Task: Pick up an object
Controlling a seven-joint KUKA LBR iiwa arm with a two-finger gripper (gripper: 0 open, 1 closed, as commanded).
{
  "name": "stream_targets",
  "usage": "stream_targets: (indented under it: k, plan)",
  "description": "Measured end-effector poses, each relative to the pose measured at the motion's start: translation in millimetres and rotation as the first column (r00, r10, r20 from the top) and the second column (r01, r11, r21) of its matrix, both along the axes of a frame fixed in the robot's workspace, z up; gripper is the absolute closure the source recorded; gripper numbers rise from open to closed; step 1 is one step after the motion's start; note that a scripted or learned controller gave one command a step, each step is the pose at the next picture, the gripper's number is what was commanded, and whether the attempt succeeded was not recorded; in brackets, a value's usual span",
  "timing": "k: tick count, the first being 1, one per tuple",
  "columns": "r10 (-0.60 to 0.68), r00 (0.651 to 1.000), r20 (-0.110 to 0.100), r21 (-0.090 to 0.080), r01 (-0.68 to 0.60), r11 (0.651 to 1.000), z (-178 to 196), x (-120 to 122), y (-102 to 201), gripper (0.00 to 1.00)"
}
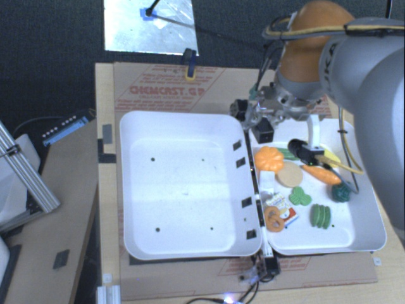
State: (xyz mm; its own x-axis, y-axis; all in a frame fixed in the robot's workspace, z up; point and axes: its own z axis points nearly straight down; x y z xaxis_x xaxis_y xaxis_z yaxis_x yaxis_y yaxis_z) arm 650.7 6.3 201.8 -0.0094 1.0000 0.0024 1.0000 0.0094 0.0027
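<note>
My gripper (259,123) hangs over the far left corner of the right bin (364,233), close to the divider between the two bins. Just in front of it lies an orange pumpkin-shaped toy (269,159). Nearer the front lie a tan round disc (291,176), an orange carrot (321,173), a green leafy piece (300,197), a dark green ridged piece (321,216), a teal lump (342,193) and a brown pretzel (274,219). I see nothing held in the gripper.
The left bin (183,189) stands beside the right one, joined by black clips along the divider (247,182). The grey arm with its orange band (316,37) fills the upper right. A shiny sheet (149,18) lies beyond the bins.
</note>
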Motion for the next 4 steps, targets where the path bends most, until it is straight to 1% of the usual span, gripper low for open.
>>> stream_targets:
  k: [1,2,3,4]
  plan:
    - [0.007,1.0,0.001,0.004,-0.007,1.0,-6.7,17.5,132.8,1.0]
    - [-0.002,1.0,0.001,0.001,0.002,1.0,17.0,18.1,159.7,1.0]
    - [0.0,1.0,0.001,0.002,0.0,1.0,32.8,17.5,222.9,1.0]
    - [-0.004,1.0,0.0,-0.001,0.004,1.0,45.0,18.2,228.3,1.0]
